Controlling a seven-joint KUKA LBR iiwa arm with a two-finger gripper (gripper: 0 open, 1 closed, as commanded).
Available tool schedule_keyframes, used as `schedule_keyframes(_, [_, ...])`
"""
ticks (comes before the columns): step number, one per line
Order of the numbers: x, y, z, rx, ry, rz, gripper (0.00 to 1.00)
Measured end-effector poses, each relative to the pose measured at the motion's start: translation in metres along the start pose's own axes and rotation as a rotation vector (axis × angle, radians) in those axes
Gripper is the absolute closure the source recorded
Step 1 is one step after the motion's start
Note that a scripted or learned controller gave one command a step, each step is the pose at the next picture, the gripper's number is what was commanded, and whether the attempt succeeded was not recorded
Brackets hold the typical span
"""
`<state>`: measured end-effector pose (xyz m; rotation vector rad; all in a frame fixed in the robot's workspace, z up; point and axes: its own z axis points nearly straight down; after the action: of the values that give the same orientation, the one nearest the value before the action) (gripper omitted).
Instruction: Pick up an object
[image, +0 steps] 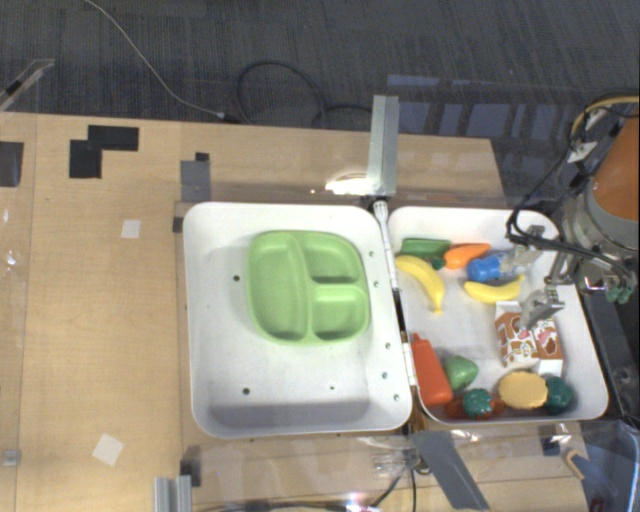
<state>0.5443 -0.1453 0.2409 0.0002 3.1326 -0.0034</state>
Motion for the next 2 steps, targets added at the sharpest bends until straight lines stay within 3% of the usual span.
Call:
schedule_keyframes(1, [0.039, 0.003, 0.124, -0.003, 0.009, -0.022, 0.0])
schedule_keyframes(2, [-0.034, 0.055, 0.152, -0.002, -0.006, 0.173, 0.0])
